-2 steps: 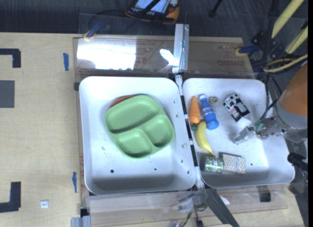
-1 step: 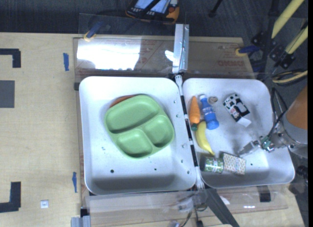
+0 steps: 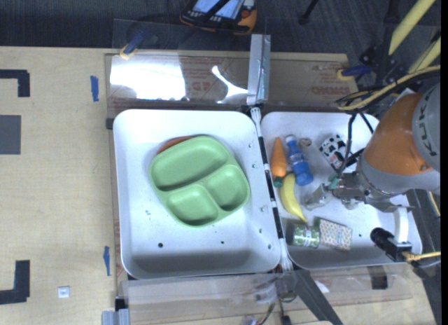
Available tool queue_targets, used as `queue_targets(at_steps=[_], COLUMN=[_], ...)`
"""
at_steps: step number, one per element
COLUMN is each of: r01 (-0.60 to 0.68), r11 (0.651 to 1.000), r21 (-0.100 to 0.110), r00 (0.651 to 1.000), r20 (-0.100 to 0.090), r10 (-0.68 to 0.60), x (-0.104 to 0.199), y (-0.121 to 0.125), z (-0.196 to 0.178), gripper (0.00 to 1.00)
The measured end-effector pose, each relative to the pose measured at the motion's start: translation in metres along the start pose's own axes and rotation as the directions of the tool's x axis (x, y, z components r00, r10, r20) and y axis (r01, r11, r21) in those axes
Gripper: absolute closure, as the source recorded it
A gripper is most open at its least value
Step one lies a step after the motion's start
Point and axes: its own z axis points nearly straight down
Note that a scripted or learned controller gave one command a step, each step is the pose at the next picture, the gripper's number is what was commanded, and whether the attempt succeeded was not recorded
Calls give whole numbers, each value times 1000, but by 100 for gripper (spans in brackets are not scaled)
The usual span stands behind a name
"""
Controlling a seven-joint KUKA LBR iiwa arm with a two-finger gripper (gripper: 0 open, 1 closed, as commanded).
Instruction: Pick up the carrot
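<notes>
While the grey arm with its orange band point(image 3: 395, 141) leans in from the right, its two-finger gripper point(image 3: 334, 189) hangs low over the middle of the right white bin point(image 3: 364, 246); whether it is open or closed cannot be told from this angle, and nothing is seen in its hold. The small orange tapered carrot point(image 3: 278, 158) lies against the bin's left wall, to the gripper's left and a little farther toward the back, its long axis running roughly front to back with the narrow tip pointing rearward. Reaching it looks to call for a short sideways move toward that wall, with the grip set across the carrot's width.

Clutter crowds the target. A blue plastic bottle point(image 3: 299, 164) lies just beside the carrot, between it and the gripper, and a yellow banana point(image 3: 292, 199) nearly touches the carrot's near end. A green can point(image 3: 305, 236) and a patterned packet point(image 3: 334, 234) sit nearer the front. The wall may hinder one side of the grasp. A green divided plate point(image 3: 200, 179) rests in the left white bin point(image 3: 133, 176).
</notes>
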Motion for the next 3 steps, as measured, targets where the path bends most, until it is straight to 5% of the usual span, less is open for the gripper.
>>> queue_targets(at_steps=[1, 2, 3], r01=[-123, -267, -389], r11=[992, 964, 921], r21=[10, 8, 9], r00=[992, 964, 921], r20=[1, 4, 4], r10=[123, 267, 389], x=[64, 49, 29], y=[-18, 5, -1], z=[-97, -96, -4], gripper=[0, 0, 0])
